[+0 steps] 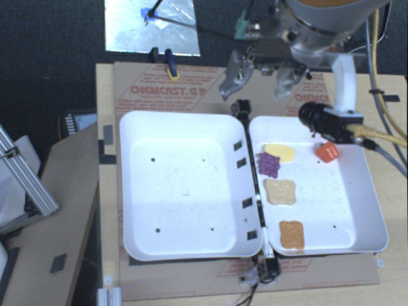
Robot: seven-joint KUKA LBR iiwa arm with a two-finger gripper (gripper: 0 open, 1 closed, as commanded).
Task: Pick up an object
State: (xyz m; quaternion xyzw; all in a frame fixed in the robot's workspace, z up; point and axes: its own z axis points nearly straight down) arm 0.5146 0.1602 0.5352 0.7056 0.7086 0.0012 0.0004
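Nearest the camera, a brown toast piece (292,234) lies in the right bin (357,196). Above the bins' far edge, the gripper (259,81) hangs open and empty; descent toward the camera is required.

A robotics lab or test bench, not a home. Two white bins (185,190) sit on a taped-down cardboard sheet (166,89) printed CHEMCAST, beside aluminium framing (22,177), loose cables (382,126) and a foil-like square (152,18).
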